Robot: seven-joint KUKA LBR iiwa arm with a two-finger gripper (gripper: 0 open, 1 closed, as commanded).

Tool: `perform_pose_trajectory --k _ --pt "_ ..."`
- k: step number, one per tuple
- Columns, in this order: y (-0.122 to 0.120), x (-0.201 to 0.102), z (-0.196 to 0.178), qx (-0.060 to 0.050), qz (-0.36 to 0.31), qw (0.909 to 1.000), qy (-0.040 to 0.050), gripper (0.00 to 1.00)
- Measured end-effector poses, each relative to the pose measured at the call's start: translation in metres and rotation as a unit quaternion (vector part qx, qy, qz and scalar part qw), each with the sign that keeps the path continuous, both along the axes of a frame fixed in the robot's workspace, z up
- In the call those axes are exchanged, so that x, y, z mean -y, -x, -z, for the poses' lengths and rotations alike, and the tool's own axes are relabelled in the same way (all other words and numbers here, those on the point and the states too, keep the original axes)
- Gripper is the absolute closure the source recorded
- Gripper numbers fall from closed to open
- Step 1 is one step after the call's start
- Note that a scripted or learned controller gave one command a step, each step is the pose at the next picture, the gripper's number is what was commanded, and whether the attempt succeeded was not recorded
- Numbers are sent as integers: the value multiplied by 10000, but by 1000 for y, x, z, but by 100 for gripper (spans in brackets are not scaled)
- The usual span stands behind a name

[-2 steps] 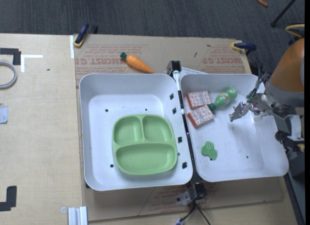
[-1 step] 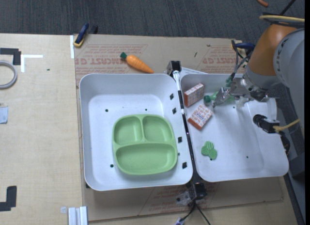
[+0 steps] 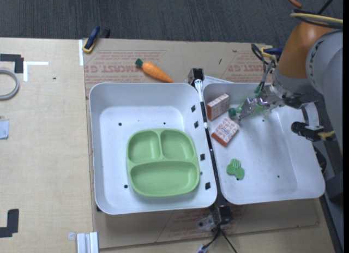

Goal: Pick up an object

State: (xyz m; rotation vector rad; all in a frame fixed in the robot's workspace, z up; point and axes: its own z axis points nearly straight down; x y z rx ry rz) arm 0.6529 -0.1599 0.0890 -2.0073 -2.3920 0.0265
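Low over the right bin (image 3: 305, 186), the end effector (image 3: 244, 110) hovers near two boxes (image 3: 218, 106).

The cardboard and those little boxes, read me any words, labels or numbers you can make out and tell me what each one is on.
Red printing on the cardboard sheet under the bins: large letters, reversed or upside down in this view, not reliably readable.
More red printing on the cardboard behind the right bin: also not readable.
Two small boxes in the right bin: printed faces, too small and blurred to read.
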Motion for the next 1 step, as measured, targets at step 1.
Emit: perform_pose_trajectory --k 1 --pt "-2 -58 -1 52 38 10000 14 0"
